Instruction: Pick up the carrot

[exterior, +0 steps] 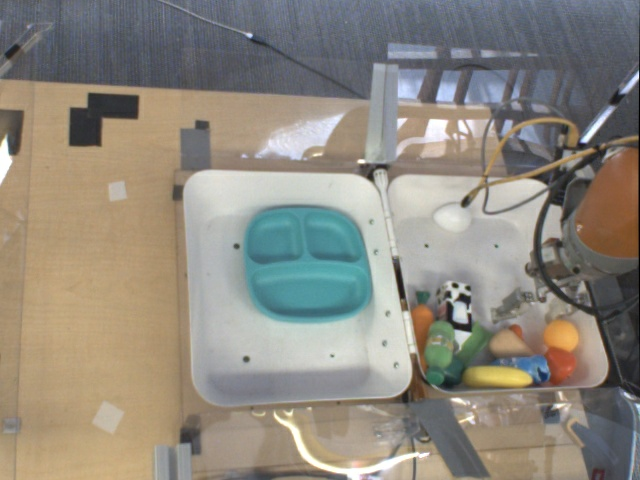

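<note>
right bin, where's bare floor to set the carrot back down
The far half of the right bin is bare, bordered by the divider wall and the gripper. The near edge is crowded: carrot, banana, orange. The left bin's floor around the teal plate is also free.

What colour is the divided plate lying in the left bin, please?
Teal all over; the divided plastic plate shows best in the camera view, lying in the left white bin.
</note>
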Controlling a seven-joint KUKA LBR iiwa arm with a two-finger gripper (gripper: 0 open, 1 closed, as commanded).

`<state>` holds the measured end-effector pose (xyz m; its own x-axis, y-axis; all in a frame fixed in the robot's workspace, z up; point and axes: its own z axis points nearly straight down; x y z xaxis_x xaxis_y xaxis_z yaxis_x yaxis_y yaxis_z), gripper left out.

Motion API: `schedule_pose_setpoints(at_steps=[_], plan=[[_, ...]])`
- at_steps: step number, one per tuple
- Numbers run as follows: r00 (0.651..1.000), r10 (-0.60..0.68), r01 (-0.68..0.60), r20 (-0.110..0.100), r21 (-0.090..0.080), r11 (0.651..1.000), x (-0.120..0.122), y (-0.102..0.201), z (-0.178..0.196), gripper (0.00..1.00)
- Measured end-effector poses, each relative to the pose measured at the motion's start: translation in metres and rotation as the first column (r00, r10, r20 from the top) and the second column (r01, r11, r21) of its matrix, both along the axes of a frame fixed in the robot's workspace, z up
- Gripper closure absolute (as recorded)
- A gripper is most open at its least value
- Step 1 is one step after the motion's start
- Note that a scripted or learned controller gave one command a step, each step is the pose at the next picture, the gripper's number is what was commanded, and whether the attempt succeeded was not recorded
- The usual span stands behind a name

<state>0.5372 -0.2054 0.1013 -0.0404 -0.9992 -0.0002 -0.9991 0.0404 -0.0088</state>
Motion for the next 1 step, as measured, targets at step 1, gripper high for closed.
schedule_pose_setpoints(at_steps=[1], plan=[[0.992, -0.128, 0.128, 0.002, 0.007, 0.992, 0.1039, 0.0772, 0.0202, 0.00]])
